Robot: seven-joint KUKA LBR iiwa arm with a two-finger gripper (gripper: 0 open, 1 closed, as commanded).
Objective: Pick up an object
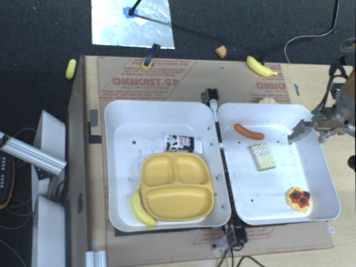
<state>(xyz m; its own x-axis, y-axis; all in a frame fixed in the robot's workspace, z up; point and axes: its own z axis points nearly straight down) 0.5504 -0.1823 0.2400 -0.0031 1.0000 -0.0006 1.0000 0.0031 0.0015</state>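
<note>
Picking something from the right bin [325, 177] looks easiest — the gripper [297, 133] hangs over its upper right edge, with the sausage [248, 131] nearest, left of it, lying flat and well apart from the patterned sponge [262, 157]. I'd come straight down across its short side. Can't tell the claw's state; the arm is cut off at the frame edge.

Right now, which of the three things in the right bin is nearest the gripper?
The toy sausage, lying toward the gripper at the bin's far end. The patterned sponge sits mid-bin, and the pizza slice lies by the near corner.
</note>
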